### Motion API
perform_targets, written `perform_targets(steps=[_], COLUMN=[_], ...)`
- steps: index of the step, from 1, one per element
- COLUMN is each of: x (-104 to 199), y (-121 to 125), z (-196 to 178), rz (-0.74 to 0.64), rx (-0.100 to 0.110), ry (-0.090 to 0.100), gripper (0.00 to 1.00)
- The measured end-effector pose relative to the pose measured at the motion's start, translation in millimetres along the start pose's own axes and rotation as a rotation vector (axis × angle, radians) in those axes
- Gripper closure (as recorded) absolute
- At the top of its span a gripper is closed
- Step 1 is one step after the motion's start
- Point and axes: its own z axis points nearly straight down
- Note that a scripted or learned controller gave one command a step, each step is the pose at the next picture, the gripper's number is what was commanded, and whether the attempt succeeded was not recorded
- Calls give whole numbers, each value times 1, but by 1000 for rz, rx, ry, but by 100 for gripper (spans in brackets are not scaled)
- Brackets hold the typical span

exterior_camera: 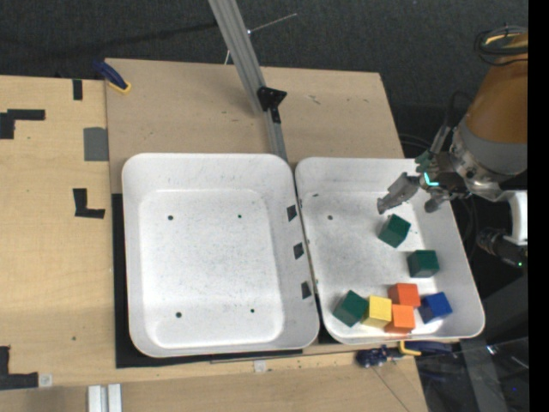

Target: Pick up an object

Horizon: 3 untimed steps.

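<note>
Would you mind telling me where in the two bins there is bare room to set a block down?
The left bin is bare across its whole floor. In the right bin, the upper left floor is free, bordered by the shared rim and the gripper. It is crowded along the lower right, where the yellow block, orange blocks, blue block and green blocks cluster.

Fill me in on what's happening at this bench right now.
A grey and orange robot arm reaches in over the right bin, its gripper poised above the bin's upper part, just above a green cube. Nothing sits between its fingers, so no pick has happened yet. Another green cube lies a little lower, and a cluster of green, yellow, orange and blue cubes sits along the bin's near edge. The left bin lies alongside.
</note>
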Motion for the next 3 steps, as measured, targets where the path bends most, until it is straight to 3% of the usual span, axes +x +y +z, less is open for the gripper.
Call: perform_targets(steps=[1,3], x=[0,-6], y=[1,1], z=[-2,125], rz=[-1,1], rx=[-4,4], ry=[-1,0], gripper=[0,0])
